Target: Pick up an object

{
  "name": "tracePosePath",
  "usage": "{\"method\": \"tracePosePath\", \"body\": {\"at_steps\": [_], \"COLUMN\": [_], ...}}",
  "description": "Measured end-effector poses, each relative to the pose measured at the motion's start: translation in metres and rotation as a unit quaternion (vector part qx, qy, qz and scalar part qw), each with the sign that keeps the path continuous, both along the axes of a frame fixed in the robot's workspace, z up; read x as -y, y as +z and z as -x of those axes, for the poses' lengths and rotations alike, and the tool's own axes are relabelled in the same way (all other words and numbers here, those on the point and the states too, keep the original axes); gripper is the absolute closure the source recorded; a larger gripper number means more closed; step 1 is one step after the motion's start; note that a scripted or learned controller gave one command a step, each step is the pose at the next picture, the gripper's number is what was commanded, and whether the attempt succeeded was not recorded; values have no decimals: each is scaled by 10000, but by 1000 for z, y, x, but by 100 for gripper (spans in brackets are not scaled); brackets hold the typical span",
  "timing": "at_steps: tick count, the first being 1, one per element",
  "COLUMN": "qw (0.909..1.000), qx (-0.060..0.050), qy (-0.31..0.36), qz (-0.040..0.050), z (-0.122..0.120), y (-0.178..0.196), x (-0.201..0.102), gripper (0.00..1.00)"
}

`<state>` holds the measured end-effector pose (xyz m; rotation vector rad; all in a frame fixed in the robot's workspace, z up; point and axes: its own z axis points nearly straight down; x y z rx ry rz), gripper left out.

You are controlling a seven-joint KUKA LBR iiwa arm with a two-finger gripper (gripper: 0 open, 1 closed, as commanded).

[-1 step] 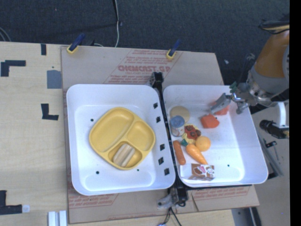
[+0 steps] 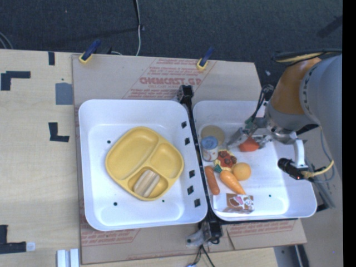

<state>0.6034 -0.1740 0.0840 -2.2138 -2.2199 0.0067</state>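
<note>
In the camera view, your gripper (image 2: 251, 139) is down in the right bin (image 2: 289, 204), its fingers set around a small red-orange object (image 2: 250, 146), seemingly closed on it. The other toys lie just left of it: a can (image 2: 209, 148), carrots (image 2: 231, 181) and an orange ball (image 2: 241, 171). The yellow plate (image 2: 146, 161) in the left bin (image 2: 94, 204) sits well apart, leaving the arm room.

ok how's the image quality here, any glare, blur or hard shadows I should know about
Camera view: lighting is even and soft, with only faint shadows inside the white bins; no strong glare, though the bins are bright. The yellow tray is fairly sharp, while the small items around the hand look soft and low in detail. The upper floor area is dark.
</note>
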Motion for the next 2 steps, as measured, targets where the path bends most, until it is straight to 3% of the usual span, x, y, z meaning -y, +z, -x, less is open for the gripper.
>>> {"method": "tracePosePath", "body": {"at_steps": [1,2], "qw": [10000,10000], "qx": [27,72], "qy": [-1,32], "qz": [4,4], "z": [-2,-46], "y": [16,76], "x": [1,-70], "gripper": [100,100]}}
